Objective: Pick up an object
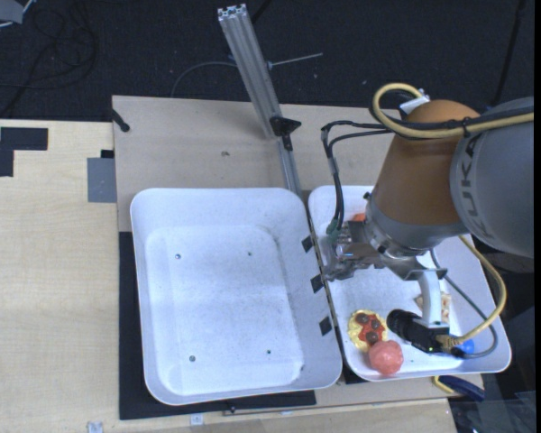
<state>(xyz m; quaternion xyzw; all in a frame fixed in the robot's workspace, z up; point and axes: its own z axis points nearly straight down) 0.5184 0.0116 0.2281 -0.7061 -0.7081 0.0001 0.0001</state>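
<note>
Arm (419, 183) overhangs right bin (365, 296), above pink ball (387, 357).

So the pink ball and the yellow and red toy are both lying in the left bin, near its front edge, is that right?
Not quite: they are in the right bin, not the left one. The camera view shows the pink ball and the yellow and red toy both lying in the right bin, near its front edge.

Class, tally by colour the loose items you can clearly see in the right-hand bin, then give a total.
Pinkish-red round item: 1
Yellow-and-red item: 1
Total: 2 clearly seen; the arm covers part of that bin.
</note>
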